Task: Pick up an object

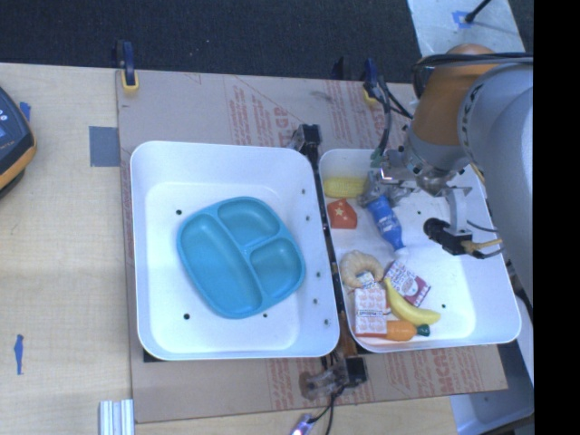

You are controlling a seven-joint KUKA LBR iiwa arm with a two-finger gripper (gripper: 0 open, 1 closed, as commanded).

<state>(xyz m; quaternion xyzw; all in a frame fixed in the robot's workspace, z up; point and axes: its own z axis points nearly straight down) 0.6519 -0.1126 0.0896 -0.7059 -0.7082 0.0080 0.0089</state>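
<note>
Blue divided plate [240, 256] in left bin [154, 166]; banana [408, 306], bottle [384, 222] in right bin [494, 320]; pincer [388, 181] state unclear.

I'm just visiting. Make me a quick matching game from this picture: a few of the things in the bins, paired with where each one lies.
Things:
1. blue divided plate
2. banana
3. blue bottle
4. carrot

Places:
A. right bin, near front wall
B. left bin
C. right bin, just below the gripper
D. right bin, just above the carrot

Pairs: 1-B, 2-D, 3-C, 4-A
</note>
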